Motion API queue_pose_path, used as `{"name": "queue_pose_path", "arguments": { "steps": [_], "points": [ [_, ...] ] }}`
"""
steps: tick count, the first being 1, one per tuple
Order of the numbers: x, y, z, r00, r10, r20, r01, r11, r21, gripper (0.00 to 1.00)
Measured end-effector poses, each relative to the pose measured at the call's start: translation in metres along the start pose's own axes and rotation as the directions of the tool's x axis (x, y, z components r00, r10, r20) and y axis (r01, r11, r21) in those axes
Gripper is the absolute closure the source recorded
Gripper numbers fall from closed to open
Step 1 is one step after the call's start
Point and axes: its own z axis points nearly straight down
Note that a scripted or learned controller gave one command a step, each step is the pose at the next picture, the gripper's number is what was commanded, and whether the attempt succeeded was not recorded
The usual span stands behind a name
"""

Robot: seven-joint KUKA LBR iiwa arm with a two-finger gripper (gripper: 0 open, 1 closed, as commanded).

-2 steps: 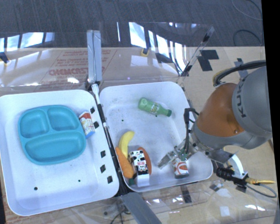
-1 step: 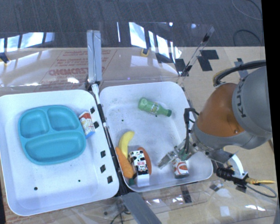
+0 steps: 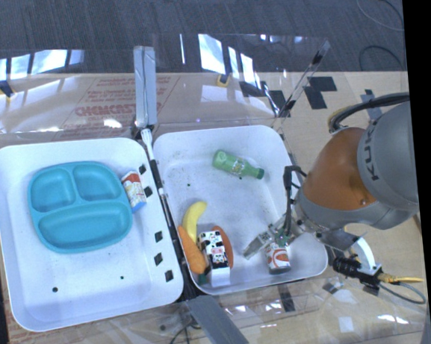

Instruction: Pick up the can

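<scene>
We read "KU" on the arm (image 3: 384,168), whose gripper (image 3: 275,239), fingers spread, hovers just above the red-and-white can (image 3: 278,257) near the right bin's (image 3: 220,141) front wall, banana (image 3: 193,216) well left.

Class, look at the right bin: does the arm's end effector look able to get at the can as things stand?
Probably yes. The end effector hangs right above the can in the right bin, near its front corner. Nothing lies on the can; the carton sits apart. The bin wall close by might crowd it.
</scene>
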Motion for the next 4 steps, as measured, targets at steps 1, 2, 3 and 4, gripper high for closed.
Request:
{"name": "queue_pose_path", "arguments": {
  "steps": [1, 2, 3, 4],
  "points": [
    [-0.0003, -0.0002, -0.0001, 1.0, 0.005, 0.001, -0.005, 1.0, 0.0, 0.0],
    [-0.0003, -0.0002, -0.0001, 1.0, 0.006, 0.001, -0.006, 1.0, 0.0, 0.0],
    [-0.0005, -0.0002, -0.0001, 1.0, 0.01, 0.001, -0.01, 1.0, -0.001, 0.0],
    [-0.0004, -0.0002, -0.0001, 1.0, 0.01, 0.001, -0.01, 1.0, -0.001, 0.0]
  ]
}}
